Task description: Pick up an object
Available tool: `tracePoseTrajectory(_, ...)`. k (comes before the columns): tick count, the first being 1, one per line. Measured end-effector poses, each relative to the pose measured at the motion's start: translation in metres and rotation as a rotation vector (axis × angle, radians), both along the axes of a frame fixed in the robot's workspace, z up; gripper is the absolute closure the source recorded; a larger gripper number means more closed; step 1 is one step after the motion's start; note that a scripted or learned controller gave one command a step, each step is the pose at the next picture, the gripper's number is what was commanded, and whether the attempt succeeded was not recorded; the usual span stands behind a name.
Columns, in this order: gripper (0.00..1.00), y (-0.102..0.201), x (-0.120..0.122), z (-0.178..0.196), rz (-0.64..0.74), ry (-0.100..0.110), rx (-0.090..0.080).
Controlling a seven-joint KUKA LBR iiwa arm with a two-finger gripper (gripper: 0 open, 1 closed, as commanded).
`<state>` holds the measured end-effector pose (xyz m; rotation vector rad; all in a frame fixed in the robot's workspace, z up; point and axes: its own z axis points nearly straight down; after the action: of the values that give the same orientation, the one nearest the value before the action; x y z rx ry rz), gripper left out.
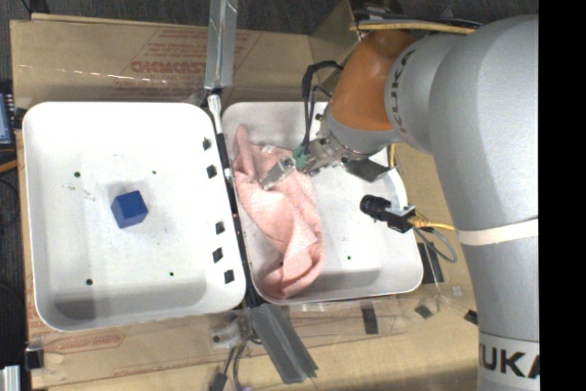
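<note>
A crumpled pink cloth (284, 220) lies along the left side of the right bin (385, 275), reaching from its back wall to its front. My gripper (279, 171) is low over the cloth's upper part, its metal fingers touching the fabric. A small blue cube (129, 208) sits alone in the left bin (55, 288), far from the gripper. The grey arm with its orange band comes in from the right and hides the back right corner of the right bin.
A row of black clips (220, 215) runs along the divider between the two bins. Cardboard (119, 50) lies behind the bins, and a metal bar (220, 37) stands upright at the back of the divider.
</note>
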<state>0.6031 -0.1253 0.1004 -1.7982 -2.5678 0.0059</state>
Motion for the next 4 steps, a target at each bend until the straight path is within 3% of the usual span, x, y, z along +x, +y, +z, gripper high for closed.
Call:
tracePoseTrajectory(1, 0.0, 0.0, 0.054, 0.085, 0.216, -0.007, -0.001)
tracePoseTrajectory(2, 0.0, -0.004, -0.015, -0.009, 0.272, -0.006, 0.001)
tracePoseTrajectory(3, 0.0, 0.018, 0.0, -0.009, 0.108, -0.006, -0.001)
tracePoseTrajectory(4, 0.0, 0.025, 0.032, -0.009, -0.054, -0.006, -0.001)
